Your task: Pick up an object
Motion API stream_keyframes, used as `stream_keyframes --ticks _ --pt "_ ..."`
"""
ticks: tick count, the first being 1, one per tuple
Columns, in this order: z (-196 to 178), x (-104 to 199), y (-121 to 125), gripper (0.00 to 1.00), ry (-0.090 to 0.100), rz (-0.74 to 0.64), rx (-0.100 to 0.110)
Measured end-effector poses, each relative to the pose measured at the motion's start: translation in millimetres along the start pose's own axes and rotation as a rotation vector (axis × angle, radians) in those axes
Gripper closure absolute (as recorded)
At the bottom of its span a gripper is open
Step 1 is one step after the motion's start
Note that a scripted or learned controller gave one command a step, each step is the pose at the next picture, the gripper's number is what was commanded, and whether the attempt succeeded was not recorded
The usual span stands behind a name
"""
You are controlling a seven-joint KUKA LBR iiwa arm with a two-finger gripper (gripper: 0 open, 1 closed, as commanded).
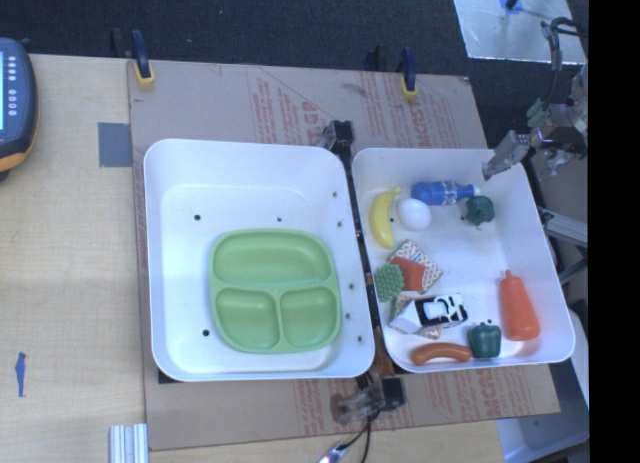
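Toys (440,271) fill the right bin (556,281); gripper (503,158) hovers at its far corner, finger state unclear.

Small toys (440,271) strewn in right bin (545,251)

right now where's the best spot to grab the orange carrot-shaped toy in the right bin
Grip the orange carrot-shaped toy across its wider lower half, coming straight down with fingers on its left and right sides. It lies flat, lengthwise, with clear floor on the left; the bin wall sits close on the right.
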State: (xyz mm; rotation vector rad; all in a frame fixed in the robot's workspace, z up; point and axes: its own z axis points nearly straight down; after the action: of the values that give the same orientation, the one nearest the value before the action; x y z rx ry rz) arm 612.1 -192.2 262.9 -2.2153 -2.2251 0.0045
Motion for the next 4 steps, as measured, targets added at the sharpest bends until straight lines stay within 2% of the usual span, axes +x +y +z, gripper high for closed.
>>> stream_keyframes --ticks 1,2,3,4 --pt "93 74 7 0.0 0.004 -0.007 0.009" --pt "129 55 -97 0.0 0.004 0.004 0.014" --pt "173 81 -2 0.0 0.0 -0.006 -0.004" --pt "172 83 -86 0.0 0.003 0.002 0.007"
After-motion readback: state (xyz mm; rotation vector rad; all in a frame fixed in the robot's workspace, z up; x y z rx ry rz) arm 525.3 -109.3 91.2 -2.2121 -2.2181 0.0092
